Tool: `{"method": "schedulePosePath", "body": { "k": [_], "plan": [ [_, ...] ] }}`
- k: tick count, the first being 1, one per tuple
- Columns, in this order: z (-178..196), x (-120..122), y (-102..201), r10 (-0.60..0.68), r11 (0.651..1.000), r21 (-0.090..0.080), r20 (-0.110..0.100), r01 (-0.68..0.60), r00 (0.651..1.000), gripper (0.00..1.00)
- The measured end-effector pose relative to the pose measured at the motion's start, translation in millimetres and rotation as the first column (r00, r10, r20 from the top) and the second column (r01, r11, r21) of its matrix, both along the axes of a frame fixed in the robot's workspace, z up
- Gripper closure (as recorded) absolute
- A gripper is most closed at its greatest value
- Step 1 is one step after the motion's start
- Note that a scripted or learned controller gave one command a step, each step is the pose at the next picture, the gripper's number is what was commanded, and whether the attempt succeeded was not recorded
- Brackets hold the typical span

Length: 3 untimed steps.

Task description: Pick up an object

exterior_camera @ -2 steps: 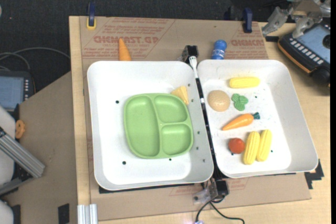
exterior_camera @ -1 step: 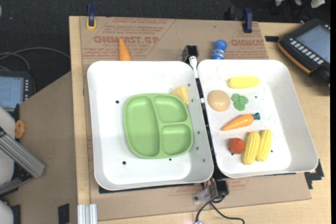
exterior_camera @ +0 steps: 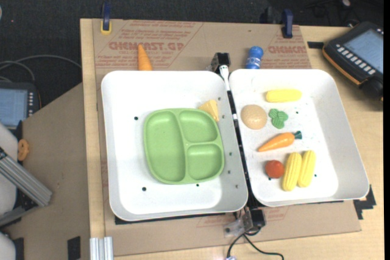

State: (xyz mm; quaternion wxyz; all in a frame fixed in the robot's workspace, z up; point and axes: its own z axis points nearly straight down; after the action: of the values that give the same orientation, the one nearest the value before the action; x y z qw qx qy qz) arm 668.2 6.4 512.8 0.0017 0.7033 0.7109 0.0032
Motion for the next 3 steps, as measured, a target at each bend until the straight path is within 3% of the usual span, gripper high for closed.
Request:
{"method": "schedulePosePath", "body": {
  "k": [1, 2, 3],
  "plan": [
    [24, -2, 58, -0.004, 1.000, 0.000, 0.000, 0.004, 1.000, 0.00],
    [22, -2, 116, -0.006, 1.000, -0.001, -0.002, 0.006, 1.000, 0.00],
    [34, -1, 114, -0.007, 1.000, -0.002, 0.003, 0.007, 1.000, 1.00]
  ]
}}
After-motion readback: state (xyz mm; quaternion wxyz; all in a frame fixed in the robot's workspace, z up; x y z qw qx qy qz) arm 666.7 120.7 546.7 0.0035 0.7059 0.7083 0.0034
